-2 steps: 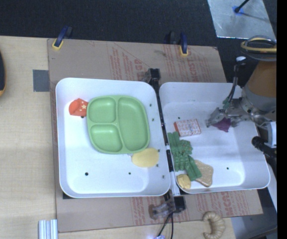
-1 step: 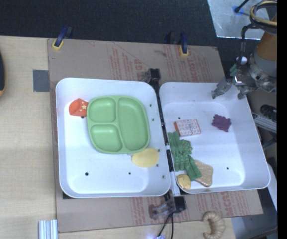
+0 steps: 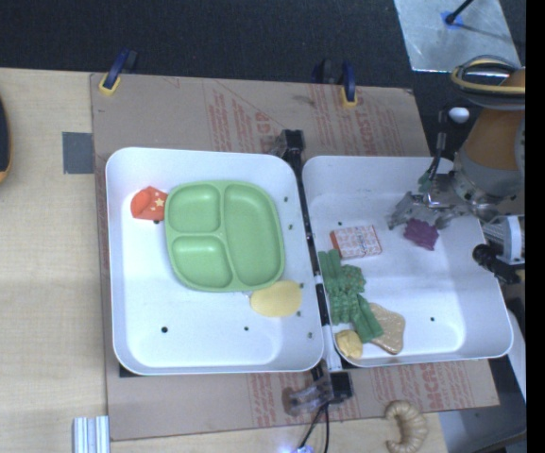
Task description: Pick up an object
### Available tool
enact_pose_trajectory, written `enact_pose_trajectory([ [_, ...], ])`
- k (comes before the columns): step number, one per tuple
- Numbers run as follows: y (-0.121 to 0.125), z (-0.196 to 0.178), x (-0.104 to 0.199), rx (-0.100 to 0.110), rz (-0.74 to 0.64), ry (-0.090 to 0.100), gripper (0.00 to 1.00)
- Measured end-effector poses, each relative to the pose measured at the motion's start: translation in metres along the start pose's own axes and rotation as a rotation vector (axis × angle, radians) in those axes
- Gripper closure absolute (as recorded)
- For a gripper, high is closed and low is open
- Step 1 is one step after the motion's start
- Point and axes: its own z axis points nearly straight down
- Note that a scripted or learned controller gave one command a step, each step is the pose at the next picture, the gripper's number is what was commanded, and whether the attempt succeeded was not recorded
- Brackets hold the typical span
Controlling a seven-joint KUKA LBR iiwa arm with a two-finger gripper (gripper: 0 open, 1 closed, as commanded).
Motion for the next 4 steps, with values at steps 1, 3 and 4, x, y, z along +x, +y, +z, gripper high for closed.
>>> enact_pose_trajectory([
  [1, 0.007, -0.073, -0.002, -0.015, 0.0, -0.003, 0.0],
  [3, -0.02, -0.003, 0.0, -0.004, 0.0, -0.001, 0.0],
  [4, 0.035, -0.006, -0.001, -0.014, -0.001, -0.002, 0.0],
])
